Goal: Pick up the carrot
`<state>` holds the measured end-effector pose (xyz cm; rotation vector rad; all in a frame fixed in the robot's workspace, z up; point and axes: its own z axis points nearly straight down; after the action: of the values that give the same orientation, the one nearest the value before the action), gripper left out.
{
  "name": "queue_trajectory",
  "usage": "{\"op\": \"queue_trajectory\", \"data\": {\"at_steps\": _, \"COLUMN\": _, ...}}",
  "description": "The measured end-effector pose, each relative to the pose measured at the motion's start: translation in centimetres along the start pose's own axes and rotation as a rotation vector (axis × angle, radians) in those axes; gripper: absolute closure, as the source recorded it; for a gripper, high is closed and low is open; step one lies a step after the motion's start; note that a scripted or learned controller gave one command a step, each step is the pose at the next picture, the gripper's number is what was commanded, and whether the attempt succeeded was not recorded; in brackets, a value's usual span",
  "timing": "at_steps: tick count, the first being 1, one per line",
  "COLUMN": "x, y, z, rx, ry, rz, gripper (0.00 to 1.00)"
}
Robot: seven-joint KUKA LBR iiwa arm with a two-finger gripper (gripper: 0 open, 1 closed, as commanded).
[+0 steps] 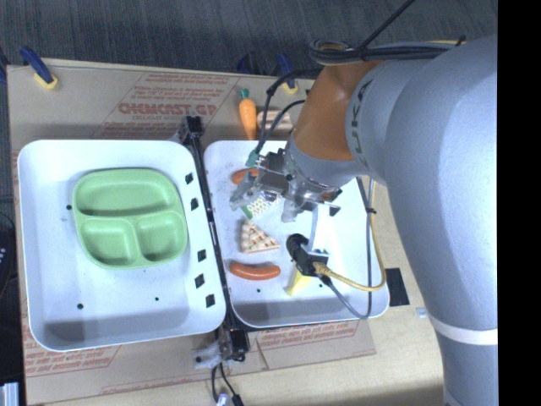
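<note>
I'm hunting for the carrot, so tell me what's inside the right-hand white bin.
The right bin holds a sausage, a waffle wedge and a yellow piece. The arm covers its upper part. The carrot lies outside, beyond the rim.

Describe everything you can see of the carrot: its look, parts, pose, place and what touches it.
The carrot is a small orange toy with a green top, plastic-looking. It lies on the brown cardboard outside the bins, just beyond the far rim of the right bin, green end pointing away from it. The gripper is over that bin, not touching the carrot.
</note>
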<state>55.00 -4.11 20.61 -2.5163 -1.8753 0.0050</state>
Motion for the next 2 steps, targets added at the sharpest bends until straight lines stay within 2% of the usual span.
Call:
{"op": "queue_trajectory", "data": {"at_steps": 1, "x": -5.6, "y": 8.0, "z": 8.5, "rx": 0.001, "ry": 0.0, "rz": 0.078, "gripper": 0.0}}
{"op": "queue_trajectory", "data": {"at_steps": 2, "x": -5.4, "y": 8.0, "z": 7.4, "rx": 0.003, "ry": 0.001, "rz": 0.071, "gripper": 1.0}}
